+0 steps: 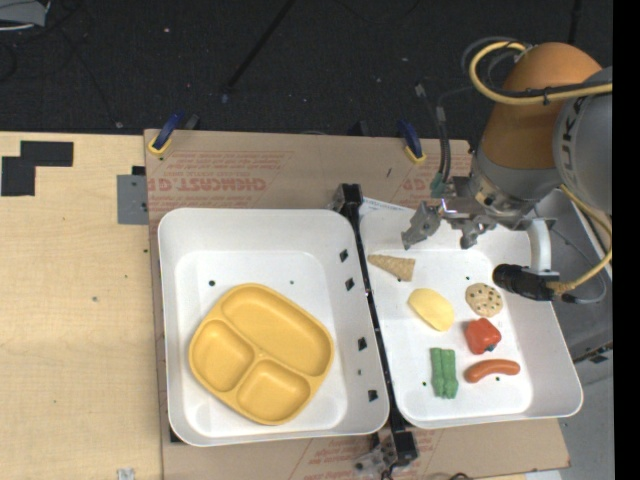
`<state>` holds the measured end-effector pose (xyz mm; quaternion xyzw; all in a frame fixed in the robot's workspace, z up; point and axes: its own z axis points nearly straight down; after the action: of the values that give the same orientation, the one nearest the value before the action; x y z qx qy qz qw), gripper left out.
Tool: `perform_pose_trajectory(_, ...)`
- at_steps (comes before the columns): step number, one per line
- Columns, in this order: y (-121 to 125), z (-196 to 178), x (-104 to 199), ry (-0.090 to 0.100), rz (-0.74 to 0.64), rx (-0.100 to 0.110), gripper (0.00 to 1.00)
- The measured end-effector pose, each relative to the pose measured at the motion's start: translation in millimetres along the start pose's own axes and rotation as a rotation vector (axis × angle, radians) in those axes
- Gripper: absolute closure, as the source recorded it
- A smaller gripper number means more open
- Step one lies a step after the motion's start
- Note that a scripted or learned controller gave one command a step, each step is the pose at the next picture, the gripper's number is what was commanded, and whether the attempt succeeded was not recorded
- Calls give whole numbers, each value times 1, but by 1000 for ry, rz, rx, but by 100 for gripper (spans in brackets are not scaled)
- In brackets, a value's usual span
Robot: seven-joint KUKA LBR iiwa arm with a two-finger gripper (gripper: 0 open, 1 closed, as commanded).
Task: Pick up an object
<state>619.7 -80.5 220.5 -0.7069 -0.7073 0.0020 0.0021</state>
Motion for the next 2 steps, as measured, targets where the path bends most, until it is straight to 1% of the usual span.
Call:
perform_pose_trajectory(1, 1, -3, 0, 0, 0, -5, 0)
perform_pose_trajectory(2, -2, 40, 1, 0, -1, -2, 0)
